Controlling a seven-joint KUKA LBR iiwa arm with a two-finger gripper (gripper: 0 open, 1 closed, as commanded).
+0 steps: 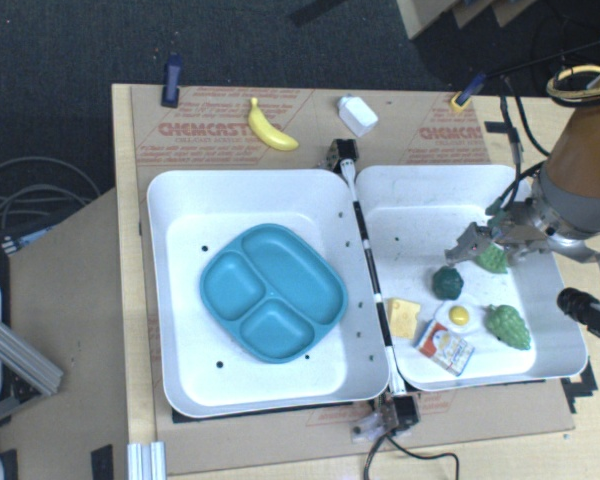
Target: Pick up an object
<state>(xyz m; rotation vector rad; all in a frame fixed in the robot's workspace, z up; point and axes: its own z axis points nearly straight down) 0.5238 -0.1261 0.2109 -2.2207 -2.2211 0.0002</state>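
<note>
My gripper (496, 247) hangs over the right bin (420, 193), near its right side, with its fingers spread open. A light green toy (494, 260) lies right under it, partly covered; I cannot tell whether the two touch. A dark green round thing (446, 283) sits just to its left. Nearer the front lie a leafy green toy (508, 326), a small yellow ball (459, 316), a yellow cheese wedge (404, 318) and a red and white packet (447, 348).
A blue divided plate (270, 291) lies in the left bin (180, 208). On the bench behind the bins rest a banana (269, 128) and a white block (358, 115). A clip (342, 154) sits where the bins meet. Cables run behind the arm.
</note>
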